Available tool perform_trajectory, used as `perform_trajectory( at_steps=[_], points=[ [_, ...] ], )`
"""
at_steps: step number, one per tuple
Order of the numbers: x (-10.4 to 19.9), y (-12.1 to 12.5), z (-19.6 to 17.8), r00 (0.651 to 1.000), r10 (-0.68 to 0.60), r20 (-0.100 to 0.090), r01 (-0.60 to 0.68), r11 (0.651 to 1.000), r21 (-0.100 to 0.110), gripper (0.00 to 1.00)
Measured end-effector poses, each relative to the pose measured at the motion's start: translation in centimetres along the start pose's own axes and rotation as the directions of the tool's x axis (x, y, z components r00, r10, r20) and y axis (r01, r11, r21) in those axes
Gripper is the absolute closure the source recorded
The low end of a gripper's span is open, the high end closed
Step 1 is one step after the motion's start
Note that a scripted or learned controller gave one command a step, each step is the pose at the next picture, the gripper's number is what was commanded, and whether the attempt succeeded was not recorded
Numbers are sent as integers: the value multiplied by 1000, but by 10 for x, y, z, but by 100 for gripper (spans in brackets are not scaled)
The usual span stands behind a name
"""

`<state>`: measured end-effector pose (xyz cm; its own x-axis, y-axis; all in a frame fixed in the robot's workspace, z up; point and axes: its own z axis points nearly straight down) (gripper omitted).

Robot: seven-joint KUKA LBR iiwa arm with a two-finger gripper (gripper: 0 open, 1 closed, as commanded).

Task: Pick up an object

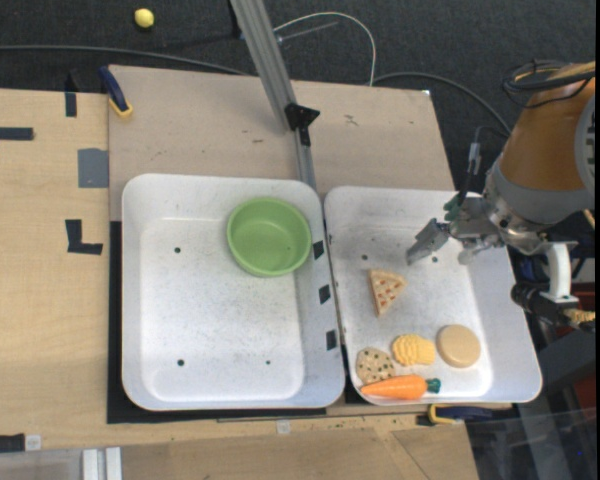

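Work on the pick has yet to yield a catch: the gripper (448, 243) hangs over the upper part of the right bin (500, 368), fingers spread apart with nothing between them, up and to the right of the pizza slice (385, 290). No object has left the bin floor, so by this view the descent, the grasp and the lift all remain to be done.

Five toy foods lie in the right bin: one pizza slice, alone near the middle, and below it, along the bin's lower edge, one chocolate-chip cookie (375, 364), one yellow ridged piece (413, 349), one tan round biscuit (459, 346) and one carrot (400, 388). One green bowl (268, 236) sits in the left bin (150, 368), well apart from the pizza slice, to its left.
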<state>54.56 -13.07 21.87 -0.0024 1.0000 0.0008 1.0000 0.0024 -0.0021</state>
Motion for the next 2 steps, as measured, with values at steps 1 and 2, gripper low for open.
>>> perform_trajectory(
  at_steps=[1, 2],
  points=[
    [0, 0, 0, 1000, 0, 0, 0, 1000, -1, 0],
    [-2, -5, 45, 1000, 2, 0, -2, 1000, 5, 0]
  ],
)
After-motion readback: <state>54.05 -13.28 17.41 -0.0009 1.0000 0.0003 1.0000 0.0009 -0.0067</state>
